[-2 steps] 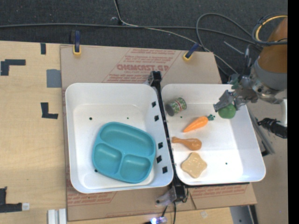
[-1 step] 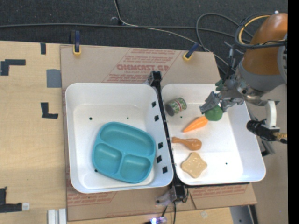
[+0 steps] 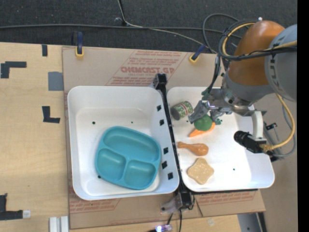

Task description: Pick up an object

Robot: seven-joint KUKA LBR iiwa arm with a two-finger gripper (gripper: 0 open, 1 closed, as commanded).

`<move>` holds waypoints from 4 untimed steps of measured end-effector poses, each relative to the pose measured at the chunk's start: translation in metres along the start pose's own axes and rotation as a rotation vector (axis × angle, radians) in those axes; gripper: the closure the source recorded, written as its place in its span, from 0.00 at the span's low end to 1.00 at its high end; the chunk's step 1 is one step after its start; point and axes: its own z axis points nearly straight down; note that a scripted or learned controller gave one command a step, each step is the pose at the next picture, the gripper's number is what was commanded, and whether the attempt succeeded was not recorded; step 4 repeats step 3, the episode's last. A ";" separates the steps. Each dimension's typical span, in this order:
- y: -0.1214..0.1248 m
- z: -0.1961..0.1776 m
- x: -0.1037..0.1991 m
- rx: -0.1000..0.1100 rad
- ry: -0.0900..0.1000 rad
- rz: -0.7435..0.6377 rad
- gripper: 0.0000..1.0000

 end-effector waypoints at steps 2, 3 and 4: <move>-0.017 0.023 0.093 0.000 0.000 0.000 1.00; -0.022 0.013 0.145 -0.002 0.000 -0.002 1.00; -0.022 0.013 0.145 -0.002 0.000 -0.002 1.00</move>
